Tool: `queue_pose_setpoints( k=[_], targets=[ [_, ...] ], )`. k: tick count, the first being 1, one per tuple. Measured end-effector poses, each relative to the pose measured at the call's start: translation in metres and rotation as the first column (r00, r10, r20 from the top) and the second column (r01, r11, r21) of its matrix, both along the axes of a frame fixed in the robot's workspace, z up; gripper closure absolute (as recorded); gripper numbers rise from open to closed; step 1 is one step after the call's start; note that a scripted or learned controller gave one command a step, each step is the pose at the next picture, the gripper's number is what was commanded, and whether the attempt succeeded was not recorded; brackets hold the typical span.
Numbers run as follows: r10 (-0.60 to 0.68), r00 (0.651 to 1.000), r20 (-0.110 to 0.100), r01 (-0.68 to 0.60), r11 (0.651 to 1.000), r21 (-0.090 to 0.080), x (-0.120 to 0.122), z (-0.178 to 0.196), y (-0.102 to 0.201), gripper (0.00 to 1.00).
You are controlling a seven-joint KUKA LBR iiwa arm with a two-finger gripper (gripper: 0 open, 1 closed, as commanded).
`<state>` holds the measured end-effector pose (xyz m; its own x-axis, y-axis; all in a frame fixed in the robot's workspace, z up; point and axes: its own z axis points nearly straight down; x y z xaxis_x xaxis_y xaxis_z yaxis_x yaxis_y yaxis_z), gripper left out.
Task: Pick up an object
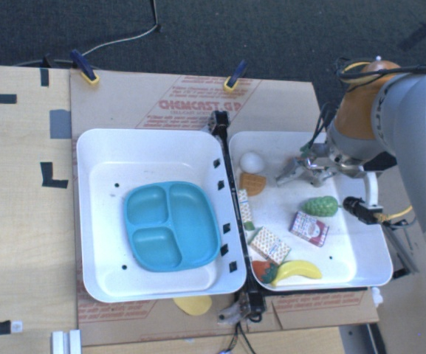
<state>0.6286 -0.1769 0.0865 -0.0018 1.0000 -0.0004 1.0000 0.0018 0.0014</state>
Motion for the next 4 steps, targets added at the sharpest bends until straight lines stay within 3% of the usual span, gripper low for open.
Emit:
queue_pose_setpoints(
  k=[1, 2, 3, 4],
  targets=[
    [-0.003, 1.0, 0.002, 0.003, 1.0, -0.003, -0.083, 0.0, -0.017, 0.0],
    [-0.002, 1.0, 0.005, 0.002, 1.0, -0.003, -0.136, 0.0, -0.012, 0.0],
    [-0.003, 1.0, 0.007, 0.003, 1.0, -0.005, -0.135, 0.01, -0.012, 1.0],
    [0.0, 1.0, 0.0, 0.0, 1.0, 0.0, -0.106, 0.111, 0.026, 1.0]
  ],
)
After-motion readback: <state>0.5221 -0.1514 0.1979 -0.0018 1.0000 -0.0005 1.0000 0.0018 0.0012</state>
